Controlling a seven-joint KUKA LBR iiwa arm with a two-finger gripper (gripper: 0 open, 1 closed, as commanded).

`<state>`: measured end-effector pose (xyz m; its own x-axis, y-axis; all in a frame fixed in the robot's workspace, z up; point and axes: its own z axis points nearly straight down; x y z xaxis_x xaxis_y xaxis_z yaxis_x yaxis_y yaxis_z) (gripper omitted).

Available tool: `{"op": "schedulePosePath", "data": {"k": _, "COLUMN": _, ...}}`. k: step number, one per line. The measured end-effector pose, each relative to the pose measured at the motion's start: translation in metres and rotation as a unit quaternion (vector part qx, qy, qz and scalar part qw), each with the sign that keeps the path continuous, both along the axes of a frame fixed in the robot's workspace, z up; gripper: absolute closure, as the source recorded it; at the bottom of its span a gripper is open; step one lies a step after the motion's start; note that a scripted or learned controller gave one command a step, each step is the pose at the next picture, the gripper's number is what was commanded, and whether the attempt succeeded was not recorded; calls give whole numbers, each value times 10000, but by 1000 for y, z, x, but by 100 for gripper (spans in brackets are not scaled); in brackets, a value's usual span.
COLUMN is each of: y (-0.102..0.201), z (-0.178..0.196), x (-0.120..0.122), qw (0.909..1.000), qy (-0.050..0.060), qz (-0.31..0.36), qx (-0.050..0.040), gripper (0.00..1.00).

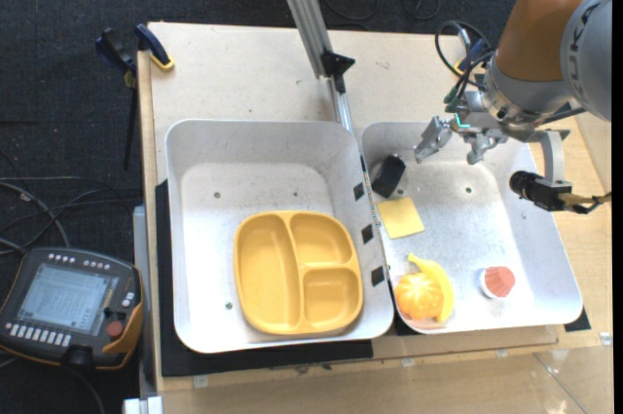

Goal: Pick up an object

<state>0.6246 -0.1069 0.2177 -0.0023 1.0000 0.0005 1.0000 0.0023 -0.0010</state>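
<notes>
Gripper (456, 141) hangs over the far end of the right bin (545, 266), fingers spread, nothing between them. Nearest thing is a black block (388, 174) by the bin's left wall, with a flat yellow square (401, 217) just in front; an orange-and-yellow fruit toy (425, 293) and a red-topped round piece (498, 282) sit at the near edge. Left bin (200, 178) holds a yellow divided plate (297, 272).
</notes>
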Motion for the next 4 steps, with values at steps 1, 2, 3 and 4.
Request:
{"op": "schedulePosePath", "data": {"k": 1, "y": 7, "z": -62, "x": -1, "qw": 10000, "qy": 26, "qz": -1, "qx": 0, "gripper": 0}}
{"op": "schedulePosePath", "data": {"k": 2, "y": 9, "z": -107, "x": 3, "qw": 10000, "qy": -44, "qz": -8, "qx": 13, "gripper": 0}}
{"op": "schedulePosePath", "data": {"k": 3, "y": 8, "z": -94, "x": 4, "qw": 10000, "qy": -70, "qz": -7, "qx": 2, "gripper": 100}}
{"op": "schedulePosePath", "data": {"k": 4, "y": 12, "z": -50, "x": 8, "qw": 10000, "qy": -32, "qz": 4, "qx": -6, "gripper": 100}}
